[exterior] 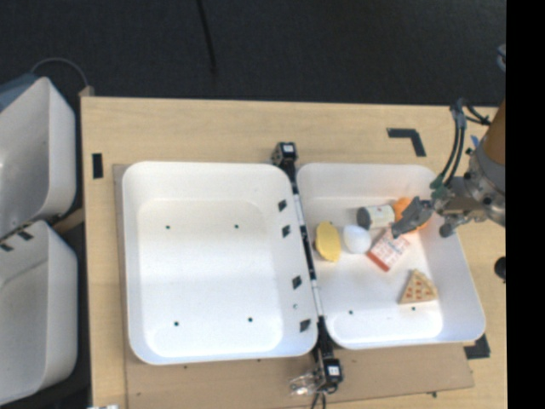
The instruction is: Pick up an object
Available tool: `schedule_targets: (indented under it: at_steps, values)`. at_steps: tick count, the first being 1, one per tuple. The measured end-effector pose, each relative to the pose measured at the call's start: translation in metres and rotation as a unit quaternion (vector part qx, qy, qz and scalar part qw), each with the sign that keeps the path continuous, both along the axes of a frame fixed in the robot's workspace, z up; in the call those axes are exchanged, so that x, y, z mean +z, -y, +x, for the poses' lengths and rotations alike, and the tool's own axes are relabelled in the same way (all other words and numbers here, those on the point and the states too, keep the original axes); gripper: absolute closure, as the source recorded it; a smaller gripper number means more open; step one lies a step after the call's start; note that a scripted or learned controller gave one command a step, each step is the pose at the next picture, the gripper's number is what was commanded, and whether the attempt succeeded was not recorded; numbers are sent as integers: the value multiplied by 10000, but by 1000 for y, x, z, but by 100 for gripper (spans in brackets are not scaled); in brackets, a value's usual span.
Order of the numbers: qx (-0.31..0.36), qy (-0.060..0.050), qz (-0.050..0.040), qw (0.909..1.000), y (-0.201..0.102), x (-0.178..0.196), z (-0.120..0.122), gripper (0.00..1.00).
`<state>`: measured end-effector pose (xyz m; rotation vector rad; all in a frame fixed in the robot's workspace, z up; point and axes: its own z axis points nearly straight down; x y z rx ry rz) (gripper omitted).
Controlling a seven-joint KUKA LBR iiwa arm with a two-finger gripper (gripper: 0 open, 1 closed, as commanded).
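Observation:
The right bin (383, 331) holds several small objects. A yellow oval piece (328, 240) lies near its left wall, with a white ball (356, 239) beside it. A grey and white cylinder (375, 216) and an orange piece (400, 204) lie just behind the ball. A red and white box (387, 252) sits tilted in the middle, and a pizza-slice toy (417, 288) lies toward the front right. My gripper (415, 216) reaches in from the right and hangs low over the orange piece and the box's upper corner. Its dark tip hides part of both.
The left bin (204, 262) adjoins the right one along a black-clipped divider (302, 254). The wooden bench (255, 130) surrounds both bins. White casings (30, 160) stand at the far left. The arm's wrist and cables (473, 190) hang over the right bin's right rim.

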<state>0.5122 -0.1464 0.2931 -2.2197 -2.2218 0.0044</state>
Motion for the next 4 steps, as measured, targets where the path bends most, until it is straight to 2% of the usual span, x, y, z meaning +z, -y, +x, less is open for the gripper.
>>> schedule_targets:
  at_steps: [1,2,3,4]
  values:
    - [32,-23,13,10000,-73,-101,66,0]
    - [-12,-26,-2,10000,-44,-184,112,0]
    - [27,57,4,10000,-103,-90,181,0]
    - [-10,-23,1,10000,-121,-96,123,0]
